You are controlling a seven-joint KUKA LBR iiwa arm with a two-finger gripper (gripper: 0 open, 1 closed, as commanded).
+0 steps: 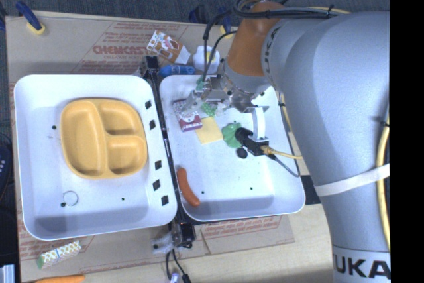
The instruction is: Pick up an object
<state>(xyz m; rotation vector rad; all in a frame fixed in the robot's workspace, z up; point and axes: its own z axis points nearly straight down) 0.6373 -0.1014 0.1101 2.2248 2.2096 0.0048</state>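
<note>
- Jaws (202,95) hang low over the far part of the right bin (278,199); whether they are open or closed, I cannot tell.
- Red packet (190,121), yellow card (209,132) and green toy (231,134) lie just beneath them.
- Sausage (187,187) lies along that bin's near-left wall.
- Yellow tray (103,137) rests in the left bin (30,142).
</note>
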